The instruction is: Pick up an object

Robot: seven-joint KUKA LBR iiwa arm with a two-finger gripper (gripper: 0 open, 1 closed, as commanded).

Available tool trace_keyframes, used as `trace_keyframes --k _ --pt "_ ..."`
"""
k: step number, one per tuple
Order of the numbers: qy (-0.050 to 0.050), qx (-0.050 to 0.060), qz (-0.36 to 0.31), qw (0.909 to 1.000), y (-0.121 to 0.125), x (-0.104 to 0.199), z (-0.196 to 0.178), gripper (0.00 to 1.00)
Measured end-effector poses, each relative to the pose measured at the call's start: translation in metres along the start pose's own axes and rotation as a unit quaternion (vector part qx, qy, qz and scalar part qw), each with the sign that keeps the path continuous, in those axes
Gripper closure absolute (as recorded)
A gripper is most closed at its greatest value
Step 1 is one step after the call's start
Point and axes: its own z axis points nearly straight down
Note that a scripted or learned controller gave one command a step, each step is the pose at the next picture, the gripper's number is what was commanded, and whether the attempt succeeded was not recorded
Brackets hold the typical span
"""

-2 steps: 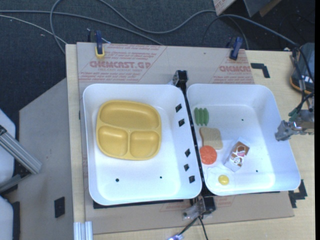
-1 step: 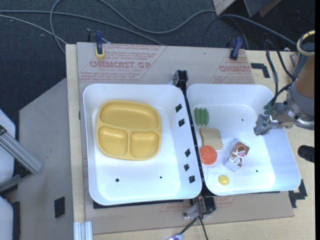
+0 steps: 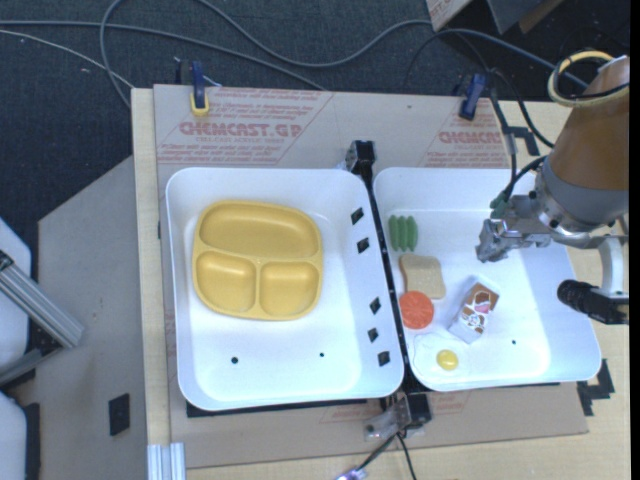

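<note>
Carton — just below gripper

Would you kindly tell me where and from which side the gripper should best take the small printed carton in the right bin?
Probably from straight above, closing across the narrow width of the small printed carton. It lies tilted with bare bin floor along both long sides, apart from the round red-orange piece, leaving the fingers room.

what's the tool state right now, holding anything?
tool: over the right bin, above bare floor beside the toy food; open or shut cannot be told, nothing seen held.
</note>
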Motion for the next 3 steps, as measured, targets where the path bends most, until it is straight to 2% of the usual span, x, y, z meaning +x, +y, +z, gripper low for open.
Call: trace_keyframes --k 2,3 --pt "0.0 -0.001 0.0 1.0 0.038 0.096 -0.02 1.0" --pt "0.0 0.0 0.0 1.0 0.044 0.15 -0.024 1.0"
